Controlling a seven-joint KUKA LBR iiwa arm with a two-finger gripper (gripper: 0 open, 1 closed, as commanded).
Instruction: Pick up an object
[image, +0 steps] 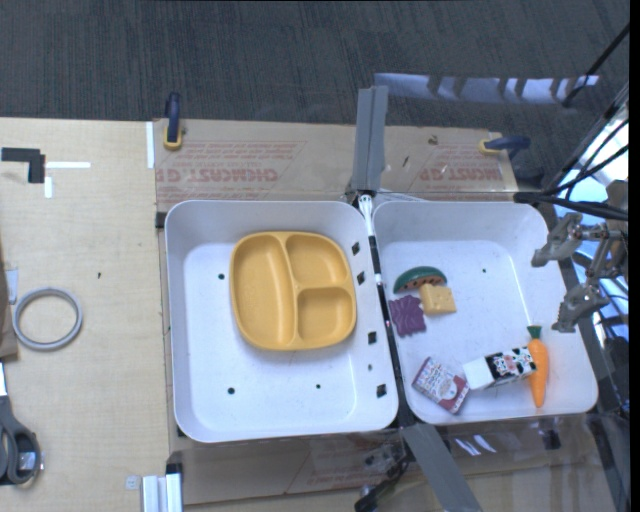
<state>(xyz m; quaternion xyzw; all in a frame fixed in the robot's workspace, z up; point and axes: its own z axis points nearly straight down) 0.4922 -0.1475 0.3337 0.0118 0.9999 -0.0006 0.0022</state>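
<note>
The right bin (480, 250) holds several small items. A green and red watermelon slice (420, 277) lies near its left wall, touching a yellow cheese block (438, 300) and close to a purple ridged piece (407, 315). Toward the front lie a pink and white packet (440, 385), a black and white carton (500, 367) on its side, and an orange carrot (539, 372) by the right wall. A yellow divided plate (293, 303) rests in the left bin (200, 340).
Metal brackets (575, 270) and dark struts crowd the right bin's right edge. On the bench at the left are a tape roll (46, 318) and scissors (15, 452). Blue clamps (173, 118) hold cardboard behind the bins.
</note>
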